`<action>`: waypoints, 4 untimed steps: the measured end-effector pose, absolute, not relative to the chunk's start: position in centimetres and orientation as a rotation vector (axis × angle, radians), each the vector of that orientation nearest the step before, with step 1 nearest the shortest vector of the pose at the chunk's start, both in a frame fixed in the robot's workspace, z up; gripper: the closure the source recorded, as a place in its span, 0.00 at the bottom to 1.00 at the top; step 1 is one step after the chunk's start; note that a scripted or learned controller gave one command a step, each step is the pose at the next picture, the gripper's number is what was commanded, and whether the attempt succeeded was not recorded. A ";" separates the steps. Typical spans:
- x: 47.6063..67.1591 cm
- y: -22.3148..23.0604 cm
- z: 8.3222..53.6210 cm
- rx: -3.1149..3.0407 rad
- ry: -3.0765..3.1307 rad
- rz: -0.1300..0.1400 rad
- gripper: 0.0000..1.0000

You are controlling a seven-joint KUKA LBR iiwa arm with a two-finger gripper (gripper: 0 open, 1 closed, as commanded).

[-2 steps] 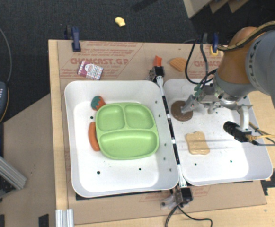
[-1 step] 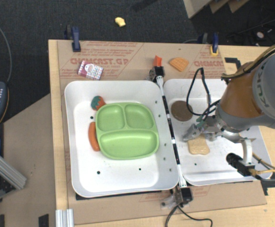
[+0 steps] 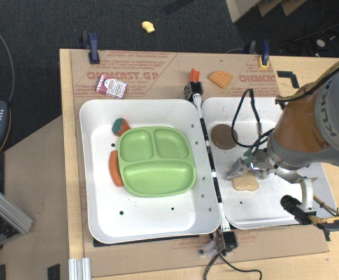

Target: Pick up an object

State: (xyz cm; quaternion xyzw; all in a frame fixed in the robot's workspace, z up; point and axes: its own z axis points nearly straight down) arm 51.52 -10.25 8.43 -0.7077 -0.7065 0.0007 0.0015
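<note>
Your arm (image 3: 309, 127) leans in over the right bin (image 3: 262, 217), wrist bent down so the claw (image 3: 246, 169) sits low, just above the tan piece (image 3: 245, 184), the likeliest thing to pick. A brown disc (image 3: 222, 136) lies up-left of the claw, and the green tray (image 3: 156, 161) is well off to its left in the other bin. You can't tell from here how far the claw is open, and nothing is visibly caught in it.

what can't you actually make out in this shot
- Gripper, camera view: the arm's wrist covers most of it, so its state and any contact with the tan piece are unclear.
- Right bin: its far right side is hidden under the arm.
- Orange item: partly tucked behind the green tray.
- Small packet on the bench: print too small to read.
</note>
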 end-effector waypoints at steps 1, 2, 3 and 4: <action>51.3 -11.0 8.4 -2.221 -2.219 0.000 0.00; 49.8 -10.0 8.4 -2.220 -2.219 0.002 0.00; 49.9 -10.0 9.4 -2.223 -2.221 -0.002 1.00; 55.2 -4.8 19.1 -2.219 -2.238 -0.015 1.00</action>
